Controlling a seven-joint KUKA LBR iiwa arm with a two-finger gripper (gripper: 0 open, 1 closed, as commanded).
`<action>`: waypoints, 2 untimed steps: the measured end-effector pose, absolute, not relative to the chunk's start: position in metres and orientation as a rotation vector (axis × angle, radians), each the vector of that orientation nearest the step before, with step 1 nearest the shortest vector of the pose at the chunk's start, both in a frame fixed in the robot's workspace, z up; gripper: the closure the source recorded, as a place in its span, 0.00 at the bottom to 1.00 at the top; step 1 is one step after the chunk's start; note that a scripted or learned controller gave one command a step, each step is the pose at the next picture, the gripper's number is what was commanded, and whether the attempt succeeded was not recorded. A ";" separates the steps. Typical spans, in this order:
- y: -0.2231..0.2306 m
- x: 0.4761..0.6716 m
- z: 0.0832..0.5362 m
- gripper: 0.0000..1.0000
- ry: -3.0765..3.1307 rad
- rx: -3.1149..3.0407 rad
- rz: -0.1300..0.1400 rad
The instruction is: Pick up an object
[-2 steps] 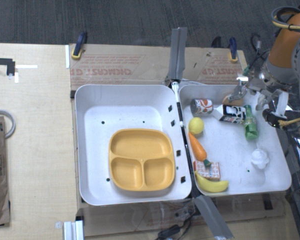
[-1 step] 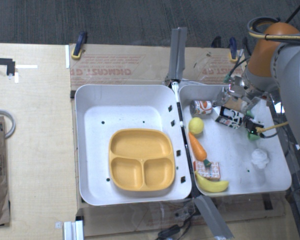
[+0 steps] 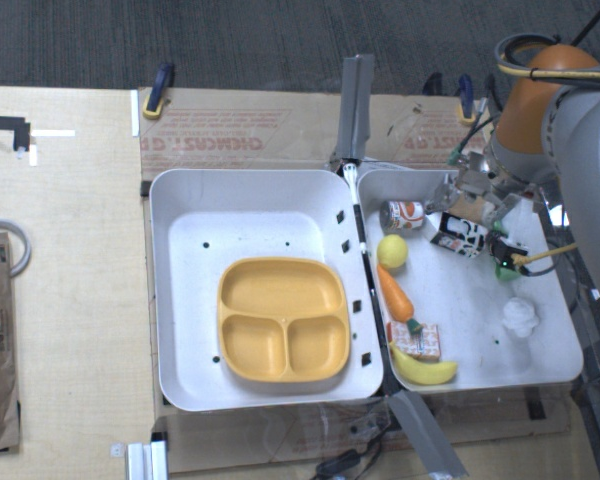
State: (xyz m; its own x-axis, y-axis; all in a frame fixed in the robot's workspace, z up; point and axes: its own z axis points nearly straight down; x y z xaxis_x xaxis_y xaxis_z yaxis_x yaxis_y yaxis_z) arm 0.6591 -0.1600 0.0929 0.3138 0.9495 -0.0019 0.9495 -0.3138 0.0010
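My gripper (image 3: 467,206) hangs low over the back of the right bin (image 3: 555,363), coming in from the upper right. Right under and against it lies a black-and-white carton (image 3: 460,237), tilted. To its left a small can (image 3: 405,215) lies on its side. Along the bin's left wall sit a yellow lemon (image 3: 392,251), an orange carrot (image 3: 395,293), a small printed packet (image 3: 416,340) and a banana (image 3: 425,371). A white crumpled object (image 3: 520,315) rests at the right, and a small green piece (image 3: 507,271) lies just above it.
The left bin (image 3: 180,268) holds a yellow divided plate (image 3: 283,320). A grey divider post (image 3: 356,108) rises between the bins at the back. Cardboard (image 3: 240,128) lies behind the bins. The grey arm (image 3: 580,138) fills the upper right corner.
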 end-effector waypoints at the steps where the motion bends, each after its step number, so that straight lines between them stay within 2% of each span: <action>1: -0.161 0.660 0.103 1.00 1.841 2.541 -0.002; 2: -0.177 0.659 0.199 1.00 2.114 2.320 -0.001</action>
